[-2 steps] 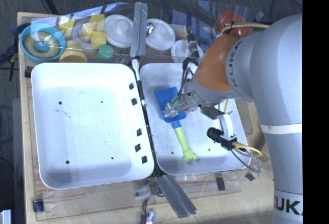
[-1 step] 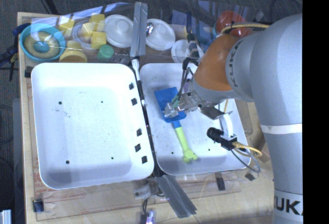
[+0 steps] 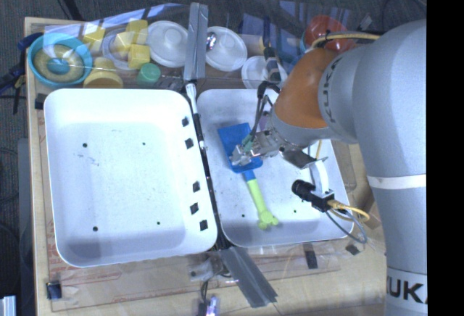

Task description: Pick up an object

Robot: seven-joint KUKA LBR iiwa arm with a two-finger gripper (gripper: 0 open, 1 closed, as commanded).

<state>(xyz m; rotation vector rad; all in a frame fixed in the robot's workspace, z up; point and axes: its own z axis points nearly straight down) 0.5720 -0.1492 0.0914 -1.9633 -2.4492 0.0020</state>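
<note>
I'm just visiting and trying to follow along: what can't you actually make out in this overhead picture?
- The claw: too small and blurred in the camera view to tell how it sits on the blue and green toy.
- The right bin: the grey arm covers its upper right part.
- The cups and lids behind the bins: blurred by glare.

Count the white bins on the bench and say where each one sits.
2. The left bin takes up the bench's left half. The right bin sits beside it, across a dark divider, holding a blue and green toy under the arm.
</note>
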